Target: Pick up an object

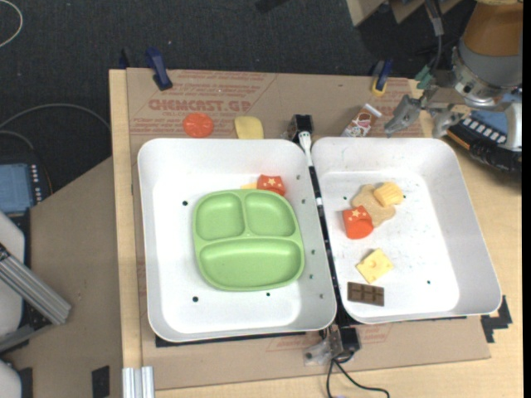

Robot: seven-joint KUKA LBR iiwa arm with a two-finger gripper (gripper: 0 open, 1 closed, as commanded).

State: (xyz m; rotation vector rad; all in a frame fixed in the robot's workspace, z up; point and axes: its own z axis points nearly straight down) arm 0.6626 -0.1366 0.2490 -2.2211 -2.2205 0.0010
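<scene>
My gripper hangs at the back right, above the bench just behind the right bin's far rim. Its two fingers stand apart, with nothing between them. In the right bin lie a tan block, a yellow piece touching it, a red piece, a yellow cheese wedge and a brown chocolate bar. The left bin holds a green divided plate and, behind it, a red piece.
On the cardboard behind the bins lie an orange disc, a pale yellow object, a black item and a small packet. Blue clamps grip the board's far edge. Cables and dark gear sit at the right.
</scene>
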